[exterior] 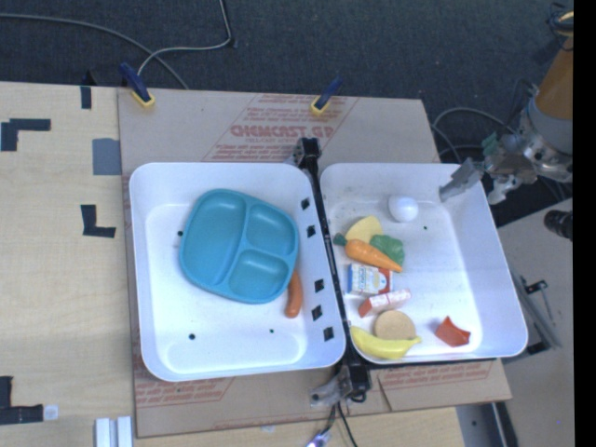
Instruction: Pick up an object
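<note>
Dark carpet surrounds the bench, where the pincer [477, 180], its opening impossible to tell, hovers at the right white bin's [484, 277] rim; descend straight over the small white ball [403, 209].

A pale wooden surface [56, 277] bore black tape marks [93, 222], with a cardboard sheet [270, 128] clamped on it by two blue-and-yellow clips [137, 84]. Behind lay dark carpet [372, 26], crossed by a thin grey cable [186, 45].
</note>
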Controlling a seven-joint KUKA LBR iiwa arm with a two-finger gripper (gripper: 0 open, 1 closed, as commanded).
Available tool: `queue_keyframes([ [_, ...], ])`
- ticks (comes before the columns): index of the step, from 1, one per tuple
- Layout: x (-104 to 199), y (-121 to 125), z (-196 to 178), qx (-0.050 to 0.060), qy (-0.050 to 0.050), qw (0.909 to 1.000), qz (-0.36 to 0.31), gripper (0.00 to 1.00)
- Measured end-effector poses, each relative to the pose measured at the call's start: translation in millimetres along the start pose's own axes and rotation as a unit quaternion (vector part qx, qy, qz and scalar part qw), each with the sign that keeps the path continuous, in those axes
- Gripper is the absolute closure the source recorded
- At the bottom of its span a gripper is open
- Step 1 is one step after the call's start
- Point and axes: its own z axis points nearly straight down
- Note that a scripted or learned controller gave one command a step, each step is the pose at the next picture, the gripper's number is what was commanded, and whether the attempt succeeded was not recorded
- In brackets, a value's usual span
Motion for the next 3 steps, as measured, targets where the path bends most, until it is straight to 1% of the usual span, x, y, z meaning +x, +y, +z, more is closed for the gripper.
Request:
queue_keyframes([
  [1,84.1,1.9,156.0,-0.003,0.001,1.0000,-0.001,0.00],
  [2,90.5,-22.9,155.2,0.000,0.000,1.0000,0.000,0.00],
  [3,118.0,55.0,158.5,-0.002,0.000,1.0000,-0.001,0.00],
])
